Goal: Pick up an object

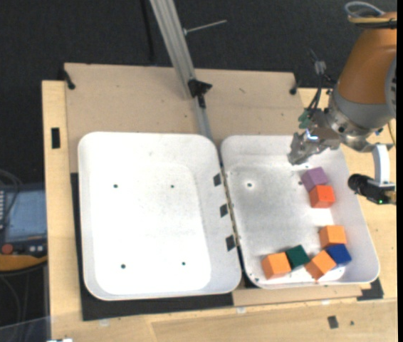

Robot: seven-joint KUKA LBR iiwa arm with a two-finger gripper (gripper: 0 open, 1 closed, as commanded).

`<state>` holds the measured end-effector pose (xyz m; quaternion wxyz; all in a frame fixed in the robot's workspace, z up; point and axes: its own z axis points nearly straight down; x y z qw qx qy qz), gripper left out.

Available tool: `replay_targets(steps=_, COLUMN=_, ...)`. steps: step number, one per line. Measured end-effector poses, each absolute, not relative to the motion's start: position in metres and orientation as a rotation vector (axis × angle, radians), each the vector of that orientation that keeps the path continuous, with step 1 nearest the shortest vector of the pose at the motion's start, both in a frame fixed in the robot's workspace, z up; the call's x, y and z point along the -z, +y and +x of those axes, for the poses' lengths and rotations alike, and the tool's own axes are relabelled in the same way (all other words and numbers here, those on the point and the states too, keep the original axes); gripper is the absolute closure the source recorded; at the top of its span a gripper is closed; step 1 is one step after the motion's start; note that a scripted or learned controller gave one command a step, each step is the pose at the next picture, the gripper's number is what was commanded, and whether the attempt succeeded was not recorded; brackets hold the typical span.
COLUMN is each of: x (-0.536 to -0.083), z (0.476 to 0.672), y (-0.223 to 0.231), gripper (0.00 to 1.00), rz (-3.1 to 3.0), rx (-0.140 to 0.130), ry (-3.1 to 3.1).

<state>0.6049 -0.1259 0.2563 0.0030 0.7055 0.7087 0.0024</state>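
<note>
**Line up over the purple block before you descend**

Start at the left: the left bin (148,212) offers nothing to grasp, so your work lies in the right bin (273,205). Along its near edge sit an orange block (276,264), a dark green block (297,255), a second orange block (322,263) and a blue block (338,253), packed closely together, with another orange block (333,235) just behind them. That cluster is a poor target; the neighbours would crowd the jaws.

Further back, nearer the arm, a purple block (314,177) touches a red-orange block (322,196). The gripper (302,150) hangs above the bin's far right area, just up and left of the purple block. That block looks like your nearest candidate. To do this well, centre over it first, then turn the wrist so the jaws close across its free sides rather than along the line where it meets the red-orange block. Come down straight, and stop short of the bin floor.

As for the jaws, you cannot tell from this slanted view how far apart they stand. Nothing is visible between them, and they appear to touch no block.
</note>
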Motion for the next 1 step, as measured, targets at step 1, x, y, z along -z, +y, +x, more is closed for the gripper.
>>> replay_targets(steps=1, x=-0.2641, z=0.5886, y=-0.0799, gripper=1.00, rz=2.214, rx=-0.003, ry=2.229)
